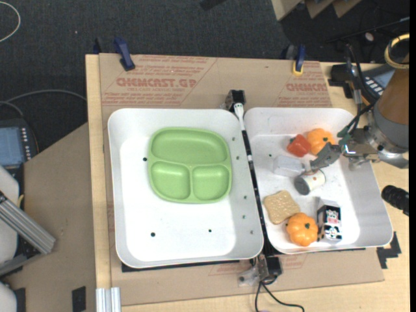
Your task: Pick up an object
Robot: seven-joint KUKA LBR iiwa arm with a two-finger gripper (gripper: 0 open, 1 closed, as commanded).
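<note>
Dark grey carpet floor [162, 18] behind & left of the desk [195, 77]; cardboard sheet on desk top, blue clamp [123, 54] at its rear edge.

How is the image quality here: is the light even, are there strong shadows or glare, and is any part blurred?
Camera view: light is soft and even, with faint shadows beside the green divided plate and the toys in the right bin; the white left bin looks bright but keeps detail; the gripper and nearby small objects look slightly soft, the rest reasonably sharp.
</note>
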